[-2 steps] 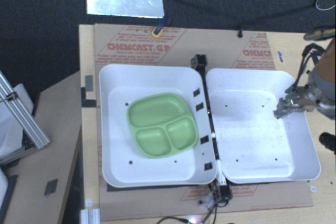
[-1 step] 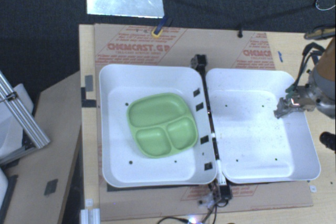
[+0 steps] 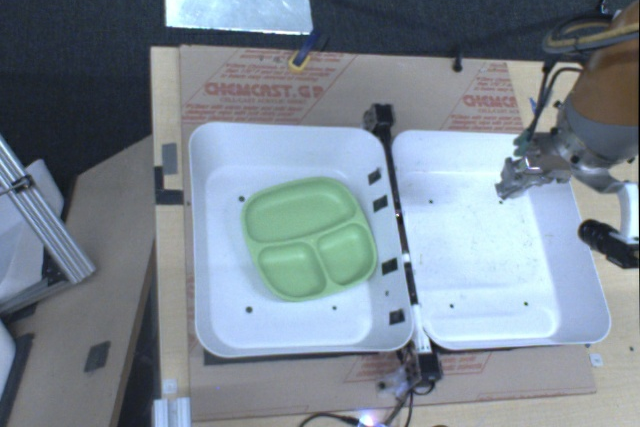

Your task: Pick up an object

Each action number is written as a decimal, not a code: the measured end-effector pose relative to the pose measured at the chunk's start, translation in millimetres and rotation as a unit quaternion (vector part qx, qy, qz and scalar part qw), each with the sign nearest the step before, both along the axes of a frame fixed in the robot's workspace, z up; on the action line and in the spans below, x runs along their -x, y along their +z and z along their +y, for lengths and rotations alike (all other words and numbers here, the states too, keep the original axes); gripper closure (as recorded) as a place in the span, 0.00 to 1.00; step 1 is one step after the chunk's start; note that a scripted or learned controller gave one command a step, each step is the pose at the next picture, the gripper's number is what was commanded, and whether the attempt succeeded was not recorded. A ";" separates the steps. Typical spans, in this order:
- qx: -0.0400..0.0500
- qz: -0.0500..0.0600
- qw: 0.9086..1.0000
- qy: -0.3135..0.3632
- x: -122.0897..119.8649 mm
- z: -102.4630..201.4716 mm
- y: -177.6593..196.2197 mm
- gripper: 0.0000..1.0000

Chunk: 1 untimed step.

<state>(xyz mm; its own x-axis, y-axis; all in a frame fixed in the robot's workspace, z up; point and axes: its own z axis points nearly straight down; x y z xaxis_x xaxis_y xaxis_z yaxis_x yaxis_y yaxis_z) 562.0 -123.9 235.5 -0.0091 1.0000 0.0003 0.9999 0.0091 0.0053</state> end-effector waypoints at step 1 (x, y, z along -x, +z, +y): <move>0.000 0.000 1.000 0.000 -34.2 38.5 3.6 1.00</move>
